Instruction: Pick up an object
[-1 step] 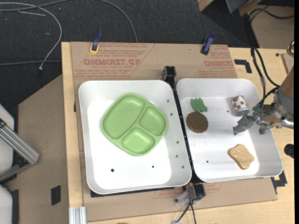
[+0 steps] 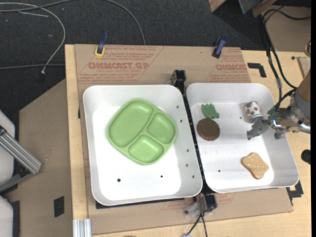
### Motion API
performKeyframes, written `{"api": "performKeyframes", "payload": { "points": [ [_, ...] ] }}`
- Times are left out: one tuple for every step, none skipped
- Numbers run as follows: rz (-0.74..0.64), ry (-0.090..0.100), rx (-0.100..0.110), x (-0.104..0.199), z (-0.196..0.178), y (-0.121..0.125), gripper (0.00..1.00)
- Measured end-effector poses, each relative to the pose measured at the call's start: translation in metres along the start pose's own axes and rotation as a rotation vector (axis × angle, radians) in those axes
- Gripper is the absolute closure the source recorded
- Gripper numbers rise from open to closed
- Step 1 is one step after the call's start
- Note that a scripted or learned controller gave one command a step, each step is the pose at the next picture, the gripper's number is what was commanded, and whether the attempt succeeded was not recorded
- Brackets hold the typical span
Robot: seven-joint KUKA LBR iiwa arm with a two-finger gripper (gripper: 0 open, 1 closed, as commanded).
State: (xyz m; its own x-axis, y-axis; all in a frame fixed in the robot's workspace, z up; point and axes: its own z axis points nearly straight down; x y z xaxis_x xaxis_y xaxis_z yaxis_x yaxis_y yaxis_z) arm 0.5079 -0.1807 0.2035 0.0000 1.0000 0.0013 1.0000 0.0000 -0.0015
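Nearest the camera, at five o'clock in the right white plastic bin [image 2: 217,180], lies a tan toast-shaped toy slice [image 2: 255,165], flat, its long axis running from ten to four o'clock. Above it, at the bin's three o'clock edge, the grey two-finger gripper [image 2: 264,127] reaches in from the right; its dark fingers look spread apart with nothing between them. Just beyond, at two o'clock, a small white cylinder with red spots [image 2: 252,109] lies on its side, near the gripper and likely the target; its axis seems to run ten to four. Left of it sit a flat brown disc [image 2: 208,129] and a small green leafy toy [image 2: 210,111], touching. The left white bin [image 2: 98,184] holds a green three-compartment plate [image 2: 142,131]. Risk: the cylinder could roll off the fingertips if they close along its axis.
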Motion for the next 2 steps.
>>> {"api": "performKeyframes", "payload": {
  "points": [
    [0.000, 0.001, 0.002, 0.009, 0.046, 0.001, 0.00],
    [0.000, 0.002, 0.006, 0.009, 0.107, 0.006, 0.00]
  ]
}}
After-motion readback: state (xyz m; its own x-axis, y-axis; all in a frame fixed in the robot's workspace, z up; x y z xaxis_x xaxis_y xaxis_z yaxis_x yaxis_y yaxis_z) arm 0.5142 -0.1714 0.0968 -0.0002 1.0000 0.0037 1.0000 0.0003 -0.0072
